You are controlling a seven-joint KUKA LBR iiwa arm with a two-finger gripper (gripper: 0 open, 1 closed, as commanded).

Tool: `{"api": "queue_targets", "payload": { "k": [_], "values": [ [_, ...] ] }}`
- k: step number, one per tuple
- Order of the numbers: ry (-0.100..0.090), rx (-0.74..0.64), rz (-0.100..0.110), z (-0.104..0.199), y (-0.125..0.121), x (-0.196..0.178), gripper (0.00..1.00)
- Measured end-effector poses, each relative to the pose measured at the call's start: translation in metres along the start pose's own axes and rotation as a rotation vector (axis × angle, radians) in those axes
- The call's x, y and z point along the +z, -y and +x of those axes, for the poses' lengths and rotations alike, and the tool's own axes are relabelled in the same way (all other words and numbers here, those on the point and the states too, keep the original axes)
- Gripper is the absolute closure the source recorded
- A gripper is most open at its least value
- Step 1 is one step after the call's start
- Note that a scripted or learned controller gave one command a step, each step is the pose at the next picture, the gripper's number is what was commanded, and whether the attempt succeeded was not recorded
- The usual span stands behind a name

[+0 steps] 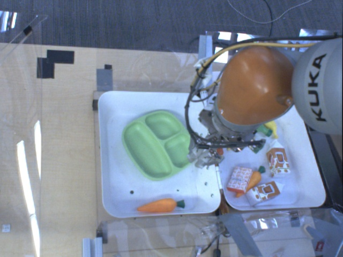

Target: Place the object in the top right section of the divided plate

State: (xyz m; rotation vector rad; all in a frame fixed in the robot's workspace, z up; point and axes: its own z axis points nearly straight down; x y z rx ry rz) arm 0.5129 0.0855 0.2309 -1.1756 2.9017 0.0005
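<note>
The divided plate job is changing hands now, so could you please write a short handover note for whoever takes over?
Gripper: at the right edge of the green divided plate, near the wall between the bins; finger state unclear, nothing seen held.
Things: plate in the left bin, all sections bare; toy carrot below it; small cartons and another carrot in the right bin.
Done: nothing placed.
Left: put an object in the top right section.

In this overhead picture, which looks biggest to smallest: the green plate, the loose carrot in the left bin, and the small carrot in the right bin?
1. Green plate, by far the largest.
2. Left-bin carrot.
3. Right-bin carrot, clearly shorter, though it lies partly against a small carton, so some of it may be hidden.
</note>
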Motion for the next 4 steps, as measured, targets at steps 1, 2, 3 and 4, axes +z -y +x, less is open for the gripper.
{"api": "queue_targets", "payload": {
  "k": [1, 2, 3, 4],
  "values": [
    [-0.001, -0.086, 0.0, 0.03, 0.011, -0.004, 1.0],
    [0.0, -0.372, -0.001, 0.01, -0.018, -0.037, 1.0],
    [0.0, -0.19, 0.0, -0.015, 0.017, -0.041, 1.0],
    [0.001, -0.155, 0.002, 0.011, 0.02, -0.105, 1.0]
  ]
}}
